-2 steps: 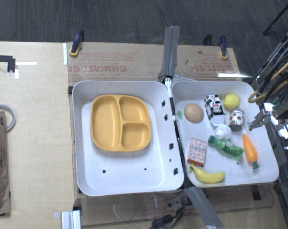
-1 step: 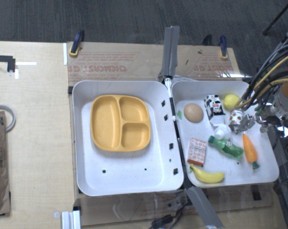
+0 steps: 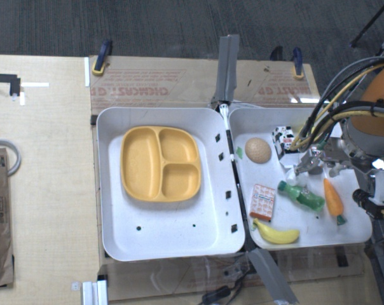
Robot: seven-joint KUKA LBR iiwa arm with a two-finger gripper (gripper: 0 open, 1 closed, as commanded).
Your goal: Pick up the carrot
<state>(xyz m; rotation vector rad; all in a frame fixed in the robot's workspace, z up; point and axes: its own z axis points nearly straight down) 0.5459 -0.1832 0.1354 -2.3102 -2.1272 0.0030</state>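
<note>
The orange carrot [image 3: 333,197] lies in the right bin [image 3: 354,237] near its right side, green stem end pointing toward the front. My gripper [image 3: 308,164] hangs over the bin a little to the left of and behind the carrot, just above the cap end of a green bottle [image 3: 301,195]. It carries nothing that I can see. The arm's wrist and cable bundle cover the bin's far right corner.
In the right bin also lie a tan egg-shaped object [image 3: 258,150], a small red-and-white carton [image 3: 263,201], a banana [image 3: 276,233] at the front and a small black-and-white item [image 3: 282,135] at the back. The left bin [image 3: 109,189] holds a yellow divided plate [image 3: 160,164].
</note>
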